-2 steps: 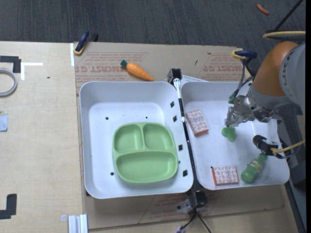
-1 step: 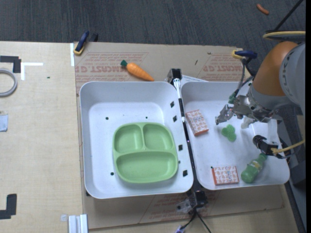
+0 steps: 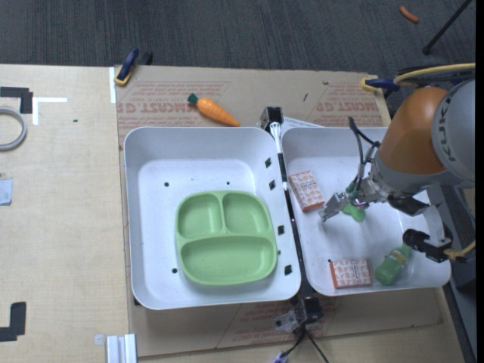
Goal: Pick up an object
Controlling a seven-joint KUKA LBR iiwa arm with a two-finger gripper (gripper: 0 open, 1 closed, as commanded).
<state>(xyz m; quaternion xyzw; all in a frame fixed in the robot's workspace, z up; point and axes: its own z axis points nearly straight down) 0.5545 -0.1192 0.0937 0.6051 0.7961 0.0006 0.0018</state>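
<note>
We see the arm (image 3: 423, 138) reach into the right bin (image 3: 318, 278), and its claw (image 3: 342, 203) is low in the middle of that bin with a small green thing (image 3: 354, 212) between its fingers, so it is closed on it. In the same bin a red-and-white box (image 3: 305, 190) lies on the far left, another box (image 3: 350, 272) lies near us, and a green bottle (image 3: 392, 267) lies just right of that. The left bin (image 3: 144, 225) holds a green tray (image 3: 225, 237), and a toy carrot (image 3: 214, 110) lies on the cardboard (image 3: 249, 91) behind it.

Even, bright overhead light falls on the scene, and the white bins (image 3: 144, 225) come close to washing out. Shadows are soft and short. The picture is slightly soft overall, with the dark floor (image 3: 242, 13) dim and grainy.
</note>
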